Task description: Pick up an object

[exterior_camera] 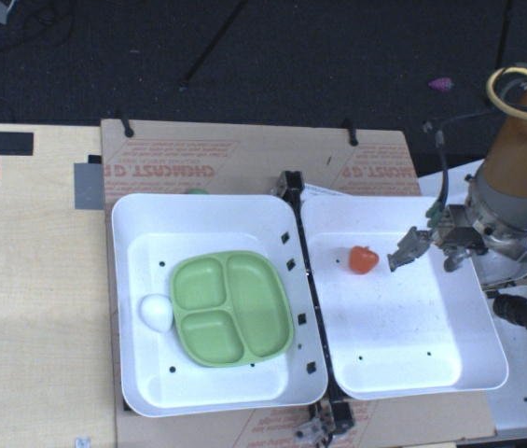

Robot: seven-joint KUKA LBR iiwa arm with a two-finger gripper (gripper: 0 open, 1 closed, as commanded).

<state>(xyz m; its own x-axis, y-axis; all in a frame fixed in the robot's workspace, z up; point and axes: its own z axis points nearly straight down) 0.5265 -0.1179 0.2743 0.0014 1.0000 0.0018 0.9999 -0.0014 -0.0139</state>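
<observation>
Nearest in the scene, a green divided plate (pixel 231 307) is seen lying in the left bin (pixel 142 222), and a white ball (pixel 156 312) is found touching its left edge. In the right bin (pixel 412 371), farther back, a small red object (pixel 363 259) is spotted resting on the floor, toward the far left part. Just to its right, the end effector (pixel 428 249) is held over the same bin, apart from the red object; nothing is seen between its fingers, and whether they are spread or pressed together cannot be told. Beneath both bins, the desk (pixel 30 278) is seen, with cardboard under the bins.
</observation>
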